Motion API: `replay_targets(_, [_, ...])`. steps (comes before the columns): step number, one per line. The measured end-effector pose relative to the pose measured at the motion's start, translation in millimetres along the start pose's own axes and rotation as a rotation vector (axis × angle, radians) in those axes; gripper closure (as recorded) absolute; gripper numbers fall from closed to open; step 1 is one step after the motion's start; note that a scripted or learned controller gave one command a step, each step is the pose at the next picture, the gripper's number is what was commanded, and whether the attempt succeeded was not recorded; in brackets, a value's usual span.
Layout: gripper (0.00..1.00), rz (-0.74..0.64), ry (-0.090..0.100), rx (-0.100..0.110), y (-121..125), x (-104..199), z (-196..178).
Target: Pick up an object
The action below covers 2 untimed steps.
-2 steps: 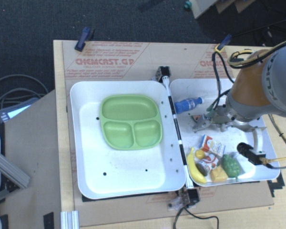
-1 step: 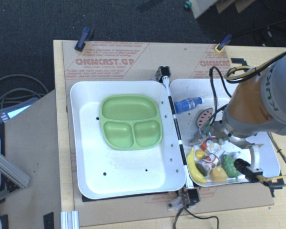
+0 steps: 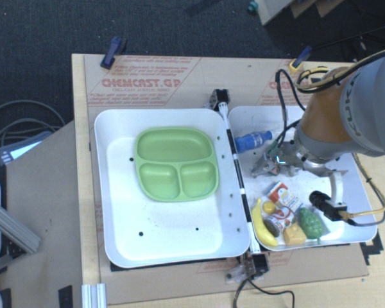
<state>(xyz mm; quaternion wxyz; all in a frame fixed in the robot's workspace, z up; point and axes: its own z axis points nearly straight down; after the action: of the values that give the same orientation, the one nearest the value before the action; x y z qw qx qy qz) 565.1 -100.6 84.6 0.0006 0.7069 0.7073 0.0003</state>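
The right bin (image 3: pixel 358 178) holds a blue bottle (image 3: pixel 251 140) lying on its side at the back left. A yellow banana (image 3: pixel 264 226), a red and white packet (image 3: pixel 282 205), a green bumpy fruit (image 3: pixel 311 223) and a small yellow block (image 3: pixel 295 235) cluster at the front. My gripper (image 3: pixel 267 164) hangs low over the bin's left middle, just in front of the bottle and behind the packet. Nothing is visibly held in it.
The left bin (image 3: pixel 112 197) holds a green divided plate (image 3: pixel 176 163) towards its back. The grey arm with its orange band (image 3: pixel 321 117) crosses the right bin's back right. A black clip (image 3: pixel 219 97) sits between the bins at the back.
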Motion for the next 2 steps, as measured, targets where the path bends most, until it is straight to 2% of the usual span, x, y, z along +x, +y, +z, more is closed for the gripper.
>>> replay_targets(1, [0.00, 0.001, 0.001, 0.003, -56, -7, 0])
replay_targets(2, [0.00, 0.000, 0.000, 0.000, -10, 1, 0])
